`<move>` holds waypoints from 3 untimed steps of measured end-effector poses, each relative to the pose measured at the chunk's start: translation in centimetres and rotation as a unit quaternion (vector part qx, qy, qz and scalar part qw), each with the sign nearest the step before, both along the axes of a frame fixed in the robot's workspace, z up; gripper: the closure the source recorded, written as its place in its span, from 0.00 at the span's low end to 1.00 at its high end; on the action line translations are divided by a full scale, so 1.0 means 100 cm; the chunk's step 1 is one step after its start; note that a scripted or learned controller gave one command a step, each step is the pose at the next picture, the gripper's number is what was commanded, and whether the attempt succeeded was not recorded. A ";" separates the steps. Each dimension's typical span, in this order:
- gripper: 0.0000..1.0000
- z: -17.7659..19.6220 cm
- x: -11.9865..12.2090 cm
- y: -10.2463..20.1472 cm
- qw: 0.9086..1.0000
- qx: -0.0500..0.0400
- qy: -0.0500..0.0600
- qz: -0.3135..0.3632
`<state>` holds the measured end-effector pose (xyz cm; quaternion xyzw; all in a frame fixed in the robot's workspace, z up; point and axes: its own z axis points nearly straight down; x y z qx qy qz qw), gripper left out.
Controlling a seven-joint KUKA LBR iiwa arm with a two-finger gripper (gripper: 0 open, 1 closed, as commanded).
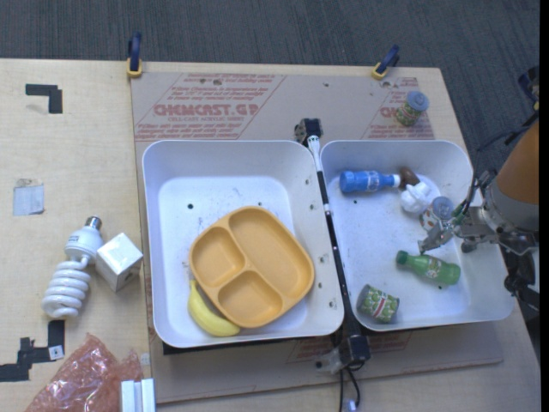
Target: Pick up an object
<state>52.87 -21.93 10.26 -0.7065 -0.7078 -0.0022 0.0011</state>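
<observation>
Hand (439, 233) over right bin (489, 309), near its right wall, arm in from right. Can't tell hand state, too small and blurred. Nothing visibly between its tips. Green bottle (428, 267) lying flat just below hand, apart from it. Blue bottle (367, 181) near bin's top edge, white crumpled item (417, 197) beside it, green can (377, 304) at bottom. Left bin (159, 221): yellow divided tray (250, 267) overlapping banana (208, 314).
</observation>
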 end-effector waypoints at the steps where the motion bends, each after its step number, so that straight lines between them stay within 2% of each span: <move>1: 1.00 0.011 0.001 -0.001 1.000 -0.002 -0.002 -0.001; 2: 0.00 0.010 0.001 -0.001 1.000 -0.001 -0.002 -0.001; 3: 1.00 0.020 0.002 -0.002 1.000 -0.002 -0.003 -0.001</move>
